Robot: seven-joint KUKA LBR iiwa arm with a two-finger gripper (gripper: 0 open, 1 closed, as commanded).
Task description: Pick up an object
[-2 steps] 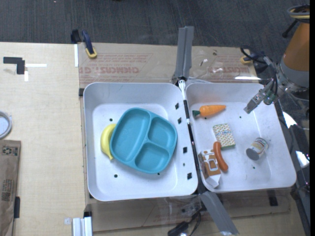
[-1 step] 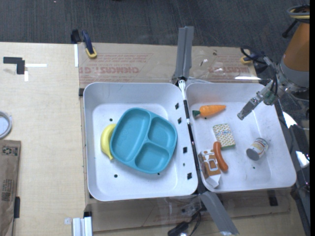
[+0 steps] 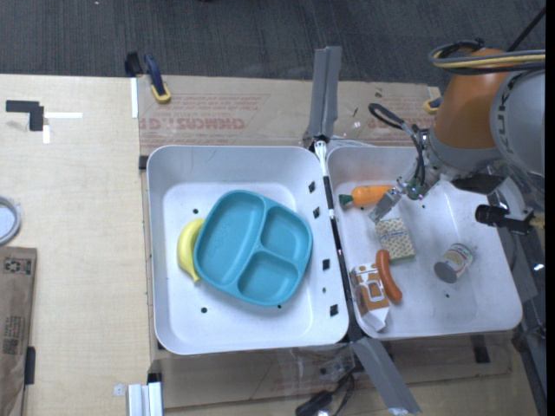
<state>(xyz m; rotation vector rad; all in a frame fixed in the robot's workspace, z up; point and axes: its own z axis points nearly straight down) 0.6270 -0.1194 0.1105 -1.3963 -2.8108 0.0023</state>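
My gripper (image 3: 388, 204) hangs low in the right bin (image 3: 486, 319), near its back left part. Its tip is right beside an orange carrot (image 3: 371, 195) with a green end and just above a speckled tan sponge (image 3: 396, 238). Whether it touches either one I cannot tell. Nearer the front lie an orange sausage (image 3: 388, 276) and a small orange and white box (image 3: 371, 289). A grey can (image 3: 452, 263) lies on its side to the right.
The left bin (image 3: 173, 319) holds a blue divided plate (image 3: 253, 247) with a yellow banana (image 3: 186, 248) tucked under its left edge. A grey divider (image 3: 325, 102) runs between the bins. The arm's orange band (image 3: 468, 94) looms over the right bin's back corner.
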